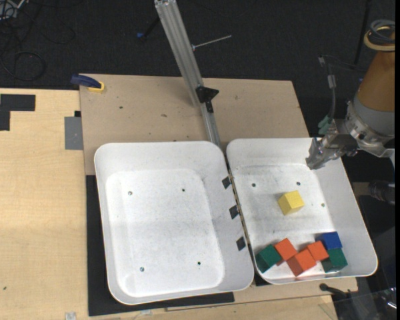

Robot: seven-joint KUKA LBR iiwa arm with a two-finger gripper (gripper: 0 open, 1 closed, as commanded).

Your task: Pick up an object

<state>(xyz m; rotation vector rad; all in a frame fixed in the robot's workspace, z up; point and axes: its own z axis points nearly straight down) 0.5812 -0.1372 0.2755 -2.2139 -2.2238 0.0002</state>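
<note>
We noted the yellow cube [291, 202] below-left of the gripper [316, 159] (grip state indeterminable); seemingly light, rigid, graspable across flat sides.

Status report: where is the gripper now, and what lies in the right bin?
Gripper over right bin's far edge, holding nothing seen. Yellow cube alone mid-bin. Other cubes clustered at near edge. Nothing blocks the yellow cube.

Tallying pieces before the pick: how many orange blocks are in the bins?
3, all in the right bin, clustered near its front edge: one orange block beside a green one, one at the front, one under the blue block. Others may be hidden.
</note>
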